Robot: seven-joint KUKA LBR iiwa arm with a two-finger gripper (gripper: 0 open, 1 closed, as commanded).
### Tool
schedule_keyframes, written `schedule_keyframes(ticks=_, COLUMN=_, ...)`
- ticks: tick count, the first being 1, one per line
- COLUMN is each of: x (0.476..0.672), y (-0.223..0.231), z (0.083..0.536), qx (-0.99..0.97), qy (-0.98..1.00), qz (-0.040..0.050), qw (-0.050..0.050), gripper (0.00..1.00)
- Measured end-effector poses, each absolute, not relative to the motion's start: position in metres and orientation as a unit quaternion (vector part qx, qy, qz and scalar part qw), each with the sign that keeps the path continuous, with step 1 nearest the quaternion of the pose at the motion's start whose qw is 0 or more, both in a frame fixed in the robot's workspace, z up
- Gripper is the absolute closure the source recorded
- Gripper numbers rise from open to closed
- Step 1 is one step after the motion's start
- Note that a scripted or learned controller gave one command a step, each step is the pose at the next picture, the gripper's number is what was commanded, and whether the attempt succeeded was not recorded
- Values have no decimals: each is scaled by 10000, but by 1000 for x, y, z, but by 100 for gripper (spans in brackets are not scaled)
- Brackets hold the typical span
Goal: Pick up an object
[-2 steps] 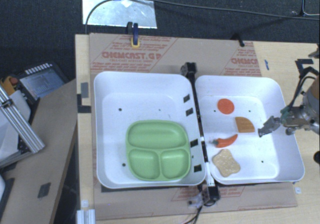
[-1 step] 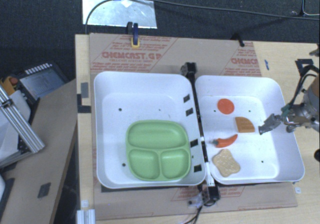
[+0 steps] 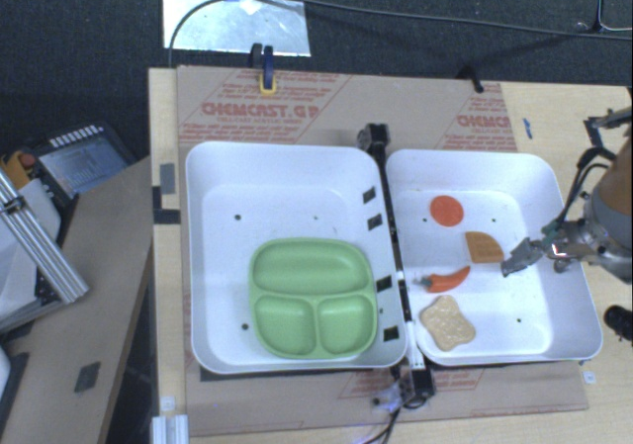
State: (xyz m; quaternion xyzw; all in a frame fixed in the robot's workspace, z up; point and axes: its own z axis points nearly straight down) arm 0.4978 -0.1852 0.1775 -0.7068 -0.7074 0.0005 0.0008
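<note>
The right bin (image 3: 534,175) holds a round orange-red disc (image 3: 446,211), a tan bread-like slice (image 3: 484,247), a small red-orange pepper-shaped piece (image 3: 448,280) and a pale beige cookie-shaped piece (image 3: 447,323). My gripper (image 3: 518,258) reaches in from the right edge and hovers just right of the tan slice, over the bin's right half. Nothing is visibly between its fingers.
The left bin (image 3: 213,175) holds a green three-compartment plate (image 3: 312,296). A dark divider with clips (image 3: 388,234) runs between the bins. A cardboard sheet (image 3: 326,101) lies under both bins. Grey equipment (image 3: 49,224) stands off the bench at the left.
</note>
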Motion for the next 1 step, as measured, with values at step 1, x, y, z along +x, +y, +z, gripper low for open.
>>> schedule_keyframes(ticks=1, x=494, y=-189, z=116, qx=-7069, qy=-7073, qz=7, qw=16, gripper=0)
